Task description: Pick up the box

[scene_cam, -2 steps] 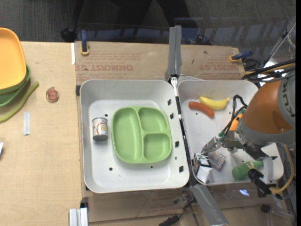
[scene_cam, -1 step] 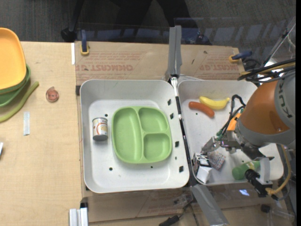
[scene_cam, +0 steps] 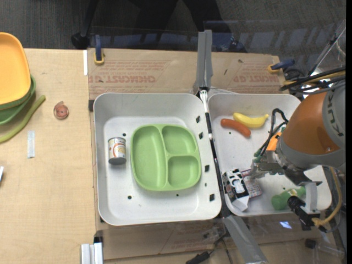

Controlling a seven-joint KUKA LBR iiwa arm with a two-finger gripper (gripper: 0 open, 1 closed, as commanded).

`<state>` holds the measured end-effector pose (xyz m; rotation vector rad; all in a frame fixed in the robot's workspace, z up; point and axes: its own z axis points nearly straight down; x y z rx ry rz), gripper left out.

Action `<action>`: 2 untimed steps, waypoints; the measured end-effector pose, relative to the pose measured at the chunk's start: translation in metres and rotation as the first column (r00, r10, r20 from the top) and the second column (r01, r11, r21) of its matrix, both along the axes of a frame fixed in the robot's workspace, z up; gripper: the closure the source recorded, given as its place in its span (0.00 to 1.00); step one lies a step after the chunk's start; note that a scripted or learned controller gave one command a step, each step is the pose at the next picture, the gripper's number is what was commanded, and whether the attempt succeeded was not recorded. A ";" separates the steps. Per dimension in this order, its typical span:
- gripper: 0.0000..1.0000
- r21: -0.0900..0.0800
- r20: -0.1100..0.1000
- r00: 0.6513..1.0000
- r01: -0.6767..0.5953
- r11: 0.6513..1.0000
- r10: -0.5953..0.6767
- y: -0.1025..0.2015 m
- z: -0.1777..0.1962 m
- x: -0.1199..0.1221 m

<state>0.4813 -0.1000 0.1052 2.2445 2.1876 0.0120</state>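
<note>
The box [scene_cam: 238, 187] is a small black and white carton with a pink patch. It lies tilted in the near left corner of the right bin [scene_cam: 250, 99], against the bin's left wall. My gripper [scene_cam: 256, 168] hangs over the right bin, just above and to the right of the box, at its upper right edge. The grey arm with its orange band [scene_cam: 311, 128] reaches in from the right and hides the bin floor behind it. I cannot tell whether the gripper touches the box.
In the right bin, a yellow banana [scene_cam: 251, 119] and an orange sausage-shaped piece [scene_cam: 236, 127] lie at the back, and a green object [scene_cam: 285, 199] sits near the front right. The left bin [scene_cam: 110, 202] holds a green divided tray [scene_cam: 166, 157] and a small can [scene_cam: 116, 150].
</note>
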 end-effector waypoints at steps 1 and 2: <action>0.00 -0.004 0.003 1.000 0.003 1.000 -0.003 -0.002 0.001 0.000; 0.00 -0.010 0.009 0.999 0.039 0.999 -0.039 -0.003 -0.003 0.000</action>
